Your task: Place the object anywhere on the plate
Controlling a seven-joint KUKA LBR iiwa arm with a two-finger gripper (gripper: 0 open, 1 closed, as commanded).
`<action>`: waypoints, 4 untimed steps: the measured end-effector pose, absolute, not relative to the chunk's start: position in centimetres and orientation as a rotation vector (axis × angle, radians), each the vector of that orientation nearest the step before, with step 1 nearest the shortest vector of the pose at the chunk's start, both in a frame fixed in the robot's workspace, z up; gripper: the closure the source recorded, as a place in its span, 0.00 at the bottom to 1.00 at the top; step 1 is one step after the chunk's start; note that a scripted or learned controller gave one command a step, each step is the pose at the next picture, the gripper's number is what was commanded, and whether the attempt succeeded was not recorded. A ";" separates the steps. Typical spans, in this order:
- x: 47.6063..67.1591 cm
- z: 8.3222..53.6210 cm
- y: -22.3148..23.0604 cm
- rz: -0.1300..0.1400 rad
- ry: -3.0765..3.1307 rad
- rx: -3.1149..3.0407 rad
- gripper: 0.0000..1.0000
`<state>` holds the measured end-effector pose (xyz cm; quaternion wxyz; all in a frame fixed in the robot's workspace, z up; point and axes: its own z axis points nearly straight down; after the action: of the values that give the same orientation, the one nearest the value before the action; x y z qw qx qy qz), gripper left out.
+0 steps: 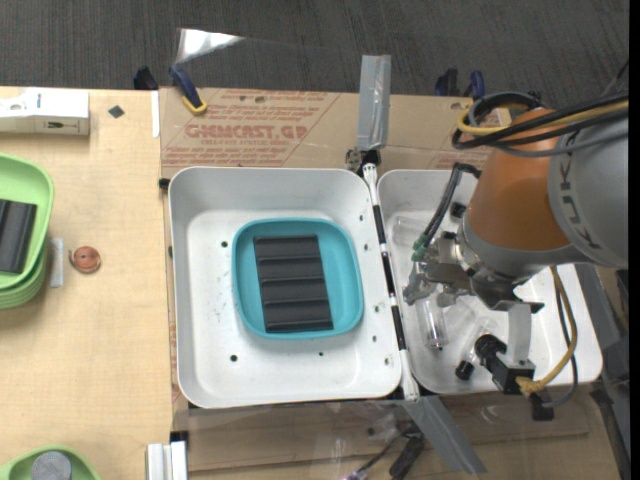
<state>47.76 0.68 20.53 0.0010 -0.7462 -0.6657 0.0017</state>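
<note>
A teal square plate [245,268] lies in the middle of the left bin [200,368], with a dark ridged insert [292,283] on it. The grey arm with its orange band [515,203] reaches over the right bin [580,363]. My gripper [432,313] points down into that bin's left half, close to the divider between the bins. Something clear and glossy [458,320] lies on the bin floor beside the gripper; its shape is hard to make out. A black fitting with a yellow cable [490,356] hangs from the wrist over the bin's front.
Printed cardboard [250,123] lies behind the bins. On the wooden bench to the left sit a green dish [30,193] holding a dark item, a white box [45,113] and a small reddish disc [86,259]. A green lid [45,465] is at the bottom left corner.
</note>
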 end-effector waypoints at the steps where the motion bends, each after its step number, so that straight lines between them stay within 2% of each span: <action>1: 47.8 20.5 0.7 0.005 -2.089 -2.344 0.00; 2: 52.0 19.0 -8.0 0.007 -2.076 -2.356 0.00; 3: 52.0 19.8 -8.1 0.012 -2.076 -2.355 1.00; 4: 52.0 20.6 -8.2 0.016 -2.078 -2.353 1.00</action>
<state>51.99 -8.18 20.57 0.0012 -0.7497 -0.6618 0.0052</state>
